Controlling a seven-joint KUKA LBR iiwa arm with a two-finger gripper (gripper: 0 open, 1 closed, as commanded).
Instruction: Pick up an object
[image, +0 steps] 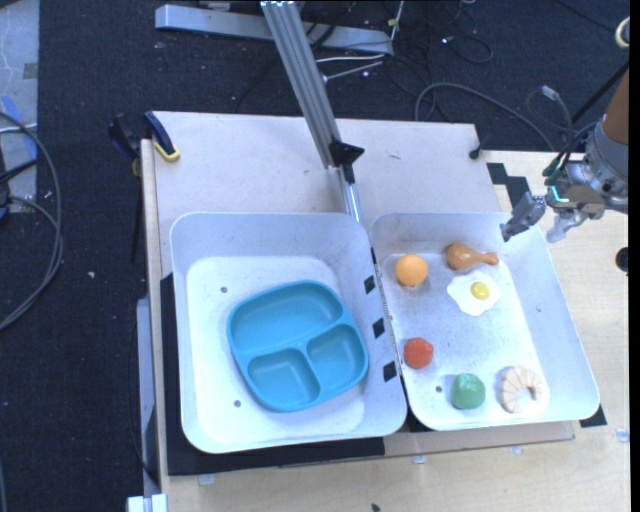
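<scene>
Robotics lab, plywood bench (250, 165), loose cables (470, 95) on dark floor, aluminium camera strut (305, 85)

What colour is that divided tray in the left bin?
The tray is light blue, clear in the camera view.

**What we cannot see well**

We see the arm (612, 150) cut off by the right edge. We cannot tell what small things lie on the dark floor (80, 60); cables there run off the left edge.
</scene>
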